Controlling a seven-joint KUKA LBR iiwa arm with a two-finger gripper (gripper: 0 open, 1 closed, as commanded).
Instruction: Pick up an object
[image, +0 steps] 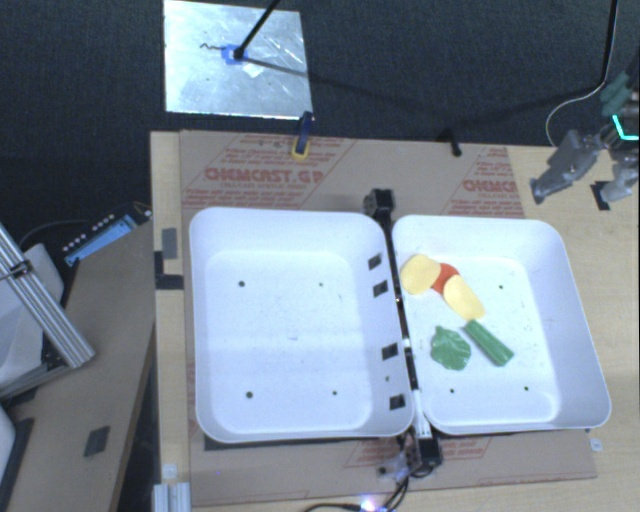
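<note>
While nothing has yet been lifted, a small cluster of toy food lies in the right bin (560, 300), toward its 9 o'clock side: a yellow piece (419, 272) touching a red piece (444, 277), a second yellow piece (463, 297) just below them, then a green leafy piece (451, 348) beside a green stick (488, 342). The left bin (290, 320) sits alongside. The gripper (585, 165) hangs well apart from them, beyond the right bin's 1 o'clock corner; whether it is released or clenched cannot be told. The step in hand looks like the approach: the next move calls for travelling toward 7 o'clock, over one piece, and descending.
</note>
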